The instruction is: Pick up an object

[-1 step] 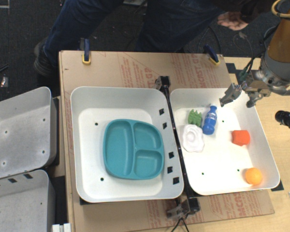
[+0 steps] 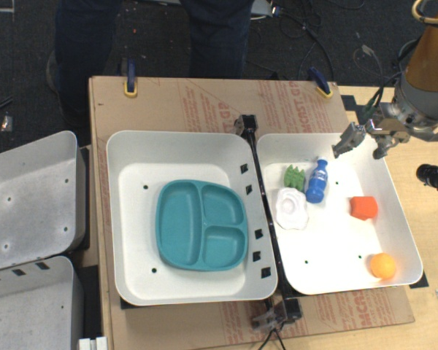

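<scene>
The right bin [image 2: 401, 228] holds a blue bottle [image 2: 317, 181], a green spiky toy [image 2: 295, 176], a white crumpled object [image 2: 291, 208], a red-orange block [image 2: 363, 208] and an orange ball [image 2: 383, 266]. My gripper [image 2: 364, 142] hangs over the far right corner of that bin, above and to the right of the blue bottle. Its two fingers [image 2: 344, 143] stand spread apart with nothing between them. It touches none of the objects.
The left bin [image 2: 131, 166] holds a teal divided plate [image 2: 201, 224]. A black divider [image 2: 257, 188] runs between the two bins. White panels [image 2: 29, 188] lie off the bench at the left. Clamps [image 2: 131, 79] sit at the bench's far edge.
</scene>
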`<state>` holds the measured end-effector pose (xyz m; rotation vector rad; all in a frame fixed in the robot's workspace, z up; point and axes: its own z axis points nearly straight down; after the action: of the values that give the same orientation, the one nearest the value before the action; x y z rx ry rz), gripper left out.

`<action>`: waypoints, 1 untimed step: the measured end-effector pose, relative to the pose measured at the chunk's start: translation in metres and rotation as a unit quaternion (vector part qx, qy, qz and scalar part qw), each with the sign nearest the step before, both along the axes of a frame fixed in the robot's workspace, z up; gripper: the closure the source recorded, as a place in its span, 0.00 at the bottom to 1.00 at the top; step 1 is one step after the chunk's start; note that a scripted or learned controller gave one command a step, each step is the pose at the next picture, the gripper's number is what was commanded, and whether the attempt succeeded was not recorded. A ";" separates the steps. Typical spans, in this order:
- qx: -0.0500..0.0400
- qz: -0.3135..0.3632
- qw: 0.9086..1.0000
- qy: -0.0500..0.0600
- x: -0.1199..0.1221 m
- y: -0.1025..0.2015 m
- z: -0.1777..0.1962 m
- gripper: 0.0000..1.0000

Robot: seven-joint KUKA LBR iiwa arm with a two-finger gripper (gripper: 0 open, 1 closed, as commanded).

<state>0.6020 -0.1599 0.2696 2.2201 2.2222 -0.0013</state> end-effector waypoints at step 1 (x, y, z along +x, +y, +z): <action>0.000 -0.001 1.000 0.002 -0.003 0.000 -0.044 0.00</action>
<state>0.5990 -0.1596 0.2260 2.2240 2.2226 -0.0041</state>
